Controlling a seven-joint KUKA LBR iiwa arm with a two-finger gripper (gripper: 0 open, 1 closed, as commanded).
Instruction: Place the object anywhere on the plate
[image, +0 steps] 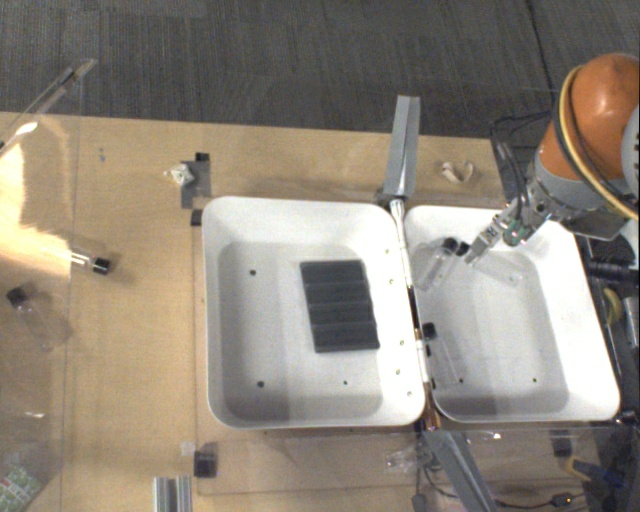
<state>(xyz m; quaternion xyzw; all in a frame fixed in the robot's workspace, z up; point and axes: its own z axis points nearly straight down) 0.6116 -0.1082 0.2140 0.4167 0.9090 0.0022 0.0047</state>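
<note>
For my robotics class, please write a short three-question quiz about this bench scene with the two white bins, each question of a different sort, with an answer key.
1. True or false: the dark ridged plate lies in the right bin.
2. Multiple choice: the gripper hangs over A) the left bin, B) the right bin, C) the bare bench.
3. Fill in: a small clear vial with a dark cap lies near the right bin's upper ____ corner.

Key: 1 false; 2 B; 3 left.
</note>
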